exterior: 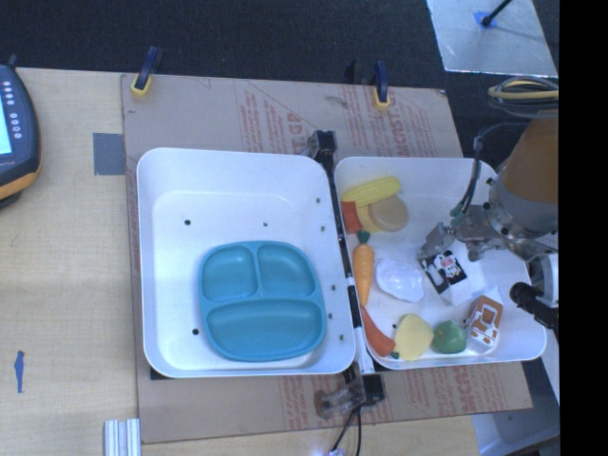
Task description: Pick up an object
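In the right-hand white bin (418,171) lay a scatter of small toy foods. A yellow corn cob (371,191) rested near the bin's top left corner, with a round tan disc (389,214) just below it and touching it. A small red piece (350,217) sat to the left of the disc, against the bin's wall. Below that, an orange carrot (363,261) stood lengthwise along the left wall, and a red chilli-shaped piece (376,333) curved along the bottom left. A crumpled white item (399,279) lay near the middle of the bin. Along the bottom wall sat a pale yellow lump (413,336), a green round piece (449,337) beside it, and an orange-and-white waffle-like piece (484,323) to the right of that.

The tool (443,255) hung over the middle right of this bin, beside the crumpled white item. A black-and-white patterned block showed at its tip; whether its fingers were apart or closed could not be told, nor whether it gripped anything. The grey arm with its orange band (532,164) entered from the right edge.

The left-hand white bin (171,183) held a blue divided plate (261,299) in its lower half. Both bins sat on a sheet of brown cardboard (266,112) pinned by two yellow-and-blue clamps (144,72) at its far edge, on a pale wooden bench (62,283). A handheld control pendant (15,131) lay at the left edge.
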Controlling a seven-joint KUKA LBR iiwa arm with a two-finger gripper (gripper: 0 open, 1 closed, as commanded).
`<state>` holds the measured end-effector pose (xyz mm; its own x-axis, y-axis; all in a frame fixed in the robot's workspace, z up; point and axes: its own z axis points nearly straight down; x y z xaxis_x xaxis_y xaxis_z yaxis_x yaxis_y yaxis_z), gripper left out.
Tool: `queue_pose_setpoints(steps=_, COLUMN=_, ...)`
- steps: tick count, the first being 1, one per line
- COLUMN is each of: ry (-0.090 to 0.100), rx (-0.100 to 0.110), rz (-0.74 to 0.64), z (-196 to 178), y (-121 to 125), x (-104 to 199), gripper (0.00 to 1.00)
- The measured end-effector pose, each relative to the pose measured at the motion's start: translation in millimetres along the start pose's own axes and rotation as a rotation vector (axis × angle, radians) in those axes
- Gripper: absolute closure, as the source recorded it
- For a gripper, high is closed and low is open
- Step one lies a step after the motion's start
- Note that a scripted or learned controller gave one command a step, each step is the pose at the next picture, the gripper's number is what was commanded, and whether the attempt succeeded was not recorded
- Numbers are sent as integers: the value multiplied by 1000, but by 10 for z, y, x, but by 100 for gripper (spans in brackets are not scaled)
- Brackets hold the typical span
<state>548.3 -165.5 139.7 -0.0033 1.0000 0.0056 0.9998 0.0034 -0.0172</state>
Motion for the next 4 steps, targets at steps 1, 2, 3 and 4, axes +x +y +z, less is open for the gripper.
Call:
queue_pose_setpoints(steps=1, ry=-7, rx=-14, rz=-3, z=497, y=336, x=-17, gripper=0)
queue_pose_setpoints(steps=2, ry=-7, rx=-14, rz=-3, z=363, y=329, x=-30, gripper=100)
queue_pose_setpoints(steps=3, ry=-4, rx=-12, rz=-4, z=46, y=-1, x=318, gripper=100)
queue_pose_setpoints(steps=4, ry=-6, rx=-15, rz=-5, z=-128, y=93, x=591, gripper=100)
